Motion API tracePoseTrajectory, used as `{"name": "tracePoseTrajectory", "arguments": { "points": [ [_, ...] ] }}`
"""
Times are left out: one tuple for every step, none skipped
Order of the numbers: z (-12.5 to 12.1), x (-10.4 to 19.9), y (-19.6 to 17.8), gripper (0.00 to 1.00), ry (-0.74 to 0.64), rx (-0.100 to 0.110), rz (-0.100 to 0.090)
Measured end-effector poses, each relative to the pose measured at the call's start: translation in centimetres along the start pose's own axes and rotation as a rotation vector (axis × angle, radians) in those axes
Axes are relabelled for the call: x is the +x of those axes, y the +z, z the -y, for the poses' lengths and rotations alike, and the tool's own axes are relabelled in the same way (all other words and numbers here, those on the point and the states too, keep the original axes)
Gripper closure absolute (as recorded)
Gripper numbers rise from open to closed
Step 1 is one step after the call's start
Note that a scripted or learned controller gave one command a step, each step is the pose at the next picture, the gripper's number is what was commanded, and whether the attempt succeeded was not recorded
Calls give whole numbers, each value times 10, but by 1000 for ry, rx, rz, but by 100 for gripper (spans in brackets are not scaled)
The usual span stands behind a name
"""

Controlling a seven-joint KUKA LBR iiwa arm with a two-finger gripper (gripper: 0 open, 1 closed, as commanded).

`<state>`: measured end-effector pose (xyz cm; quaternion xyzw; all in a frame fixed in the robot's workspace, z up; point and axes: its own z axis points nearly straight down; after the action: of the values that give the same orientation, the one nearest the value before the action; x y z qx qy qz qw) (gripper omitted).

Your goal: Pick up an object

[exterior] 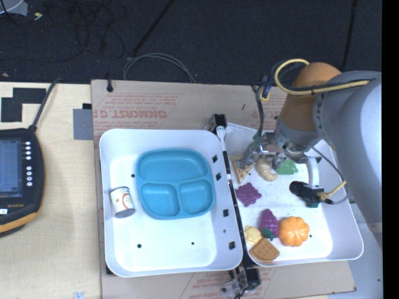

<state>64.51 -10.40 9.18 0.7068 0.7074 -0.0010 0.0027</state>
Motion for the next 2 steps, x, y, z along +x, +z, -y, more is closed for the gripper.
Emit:
{"name": "tracePoseTrajectory", "arguments": {
  "points": [
    [1,6,0,0,1,2,0],
    [0,-36,-79,0,4,-3,-2]
  ]
}}
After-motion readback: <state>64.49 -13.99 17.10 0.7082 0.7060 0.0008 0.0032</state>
